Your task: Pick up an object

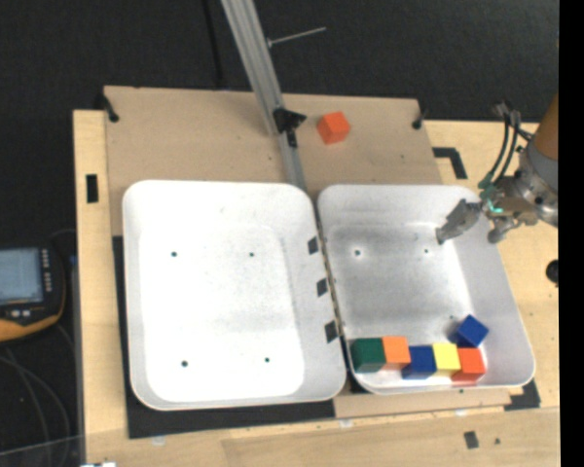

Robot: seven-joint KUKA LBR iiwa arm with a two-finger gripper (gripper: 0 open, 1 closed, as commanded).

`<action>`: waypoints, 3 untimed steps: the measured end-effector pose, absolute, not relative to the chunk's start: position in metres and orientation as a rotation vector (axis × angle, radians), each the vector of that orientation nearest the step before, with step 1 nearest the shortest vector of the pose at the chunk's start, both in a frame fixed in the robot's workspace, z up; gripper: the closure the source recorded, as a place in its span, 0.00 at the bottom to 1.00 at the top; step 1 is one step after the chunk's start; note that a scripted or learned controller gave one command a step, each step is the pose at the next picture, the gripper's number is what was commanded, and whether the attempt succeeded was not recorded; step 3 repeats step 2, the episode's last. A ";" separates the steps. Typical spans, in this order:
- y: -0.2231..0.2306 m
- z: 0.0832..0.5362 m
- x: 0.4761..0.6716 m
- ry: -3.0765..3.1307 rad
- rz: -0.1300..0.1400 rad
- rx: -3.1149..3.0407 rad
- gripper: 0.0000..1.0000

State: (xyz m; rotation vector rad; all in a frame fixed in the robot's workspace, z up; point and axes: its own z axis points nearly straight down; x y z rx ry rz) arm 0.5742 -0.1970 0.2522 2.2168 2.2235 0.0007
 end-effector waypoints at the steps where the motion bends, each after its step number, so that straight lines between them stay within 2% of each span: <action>1: -0.176 0.219 0.558 2.228 -0.003 2.216 0.00; 2: -0.199 0.096 0.523 2.215 0.002 2.222 0.00; 3: -0.199 0.096 0.523 2.215 0.002 2.222 0.00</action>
